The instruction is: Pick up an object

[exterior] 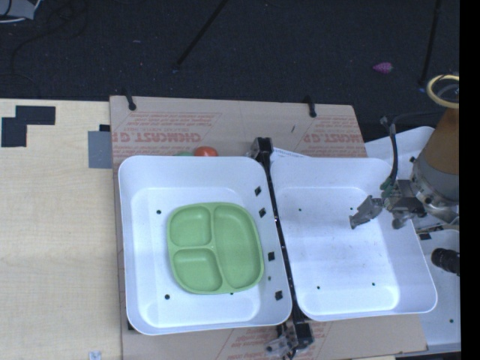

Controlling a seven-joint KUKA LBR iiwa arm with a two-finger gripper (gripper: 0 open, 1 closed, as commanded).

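Note:
A light green divided plate (215,247) lies flat in the middle of the left white bin (142,201). My gripper (367,211) hangs over the right part of the right white bin (337,306), near its right wall and well away from the plate. Nothing shows in its grasp. The grey arm with its orange band (448,137) comes in from the right edge.
A small red object (205,152) sits just behind the left bin's back rim on the cardboard sheet (225,126). A black divider (274,231) runs between the two bins. Pale wooden bench top (52,238) spreads to the left.

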